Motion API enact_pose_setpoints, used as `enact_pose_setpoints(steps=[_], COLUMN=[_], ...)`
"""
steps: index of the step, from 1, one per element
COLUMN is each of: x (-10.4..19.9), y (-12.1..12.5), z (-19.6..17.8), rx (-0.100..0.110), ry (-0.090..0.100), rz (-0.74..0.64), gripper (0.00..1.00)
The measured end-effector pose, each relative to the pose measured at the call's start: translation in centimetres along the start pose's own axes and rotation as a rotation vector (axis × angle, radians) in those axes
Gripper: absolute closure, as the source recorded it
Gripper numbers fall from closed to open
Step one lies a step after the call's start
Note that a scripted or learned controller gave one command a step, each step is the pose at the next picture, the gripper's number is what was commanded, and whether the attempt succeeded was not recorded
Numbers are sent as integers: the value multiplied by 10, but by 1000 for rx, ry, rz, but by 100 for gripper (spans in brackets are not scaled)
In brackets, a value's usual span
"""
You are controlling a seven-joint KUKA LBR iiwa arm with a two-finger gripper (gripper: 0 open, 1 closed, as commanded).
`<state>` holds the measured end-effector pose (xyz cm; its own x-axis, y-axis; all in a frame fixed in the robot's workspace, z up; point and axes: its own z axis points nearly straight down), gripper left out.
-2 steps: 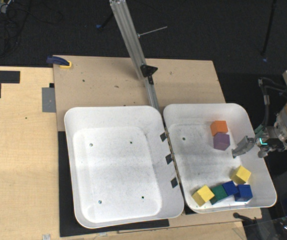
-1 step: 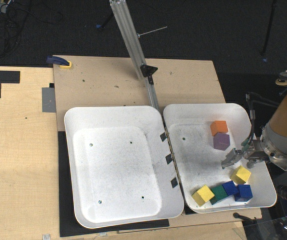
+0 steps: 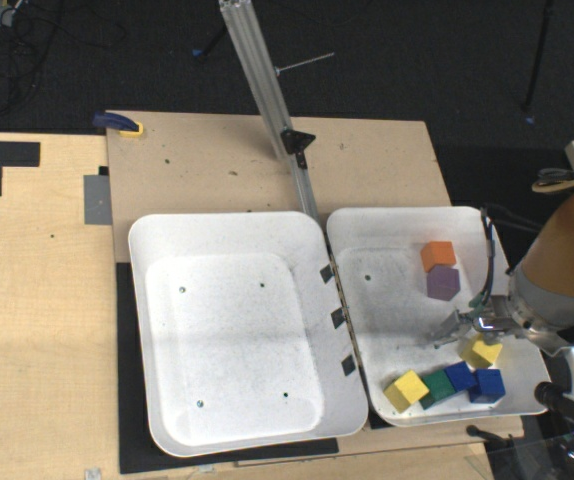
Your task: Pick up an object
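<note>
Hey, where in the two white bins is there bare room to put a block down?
The left bin has bare floor from wall to wall. In the right bin, the free patch lies between the dividing wall and the orange block and purple block. Its near right corner is crowded: gripper, yellow blocks, green block, blue blocks.

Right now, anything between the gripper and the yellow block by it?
Nothing visible. The gripper sits low in the right bin, right beside the yellow block. The blue blocks and green block lie beyond it; the orange block and purple block are off to the far side.
</note>
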<state>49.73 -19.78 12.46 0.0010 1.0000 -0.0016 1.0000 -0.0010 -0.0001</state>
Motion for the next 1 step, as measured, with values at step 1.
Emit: enact_pose_setpoints(steps=[1], x=[-2], y=[5], z=[5], rx=[-19], ry=[-7], rz=[0], gripper=[0])
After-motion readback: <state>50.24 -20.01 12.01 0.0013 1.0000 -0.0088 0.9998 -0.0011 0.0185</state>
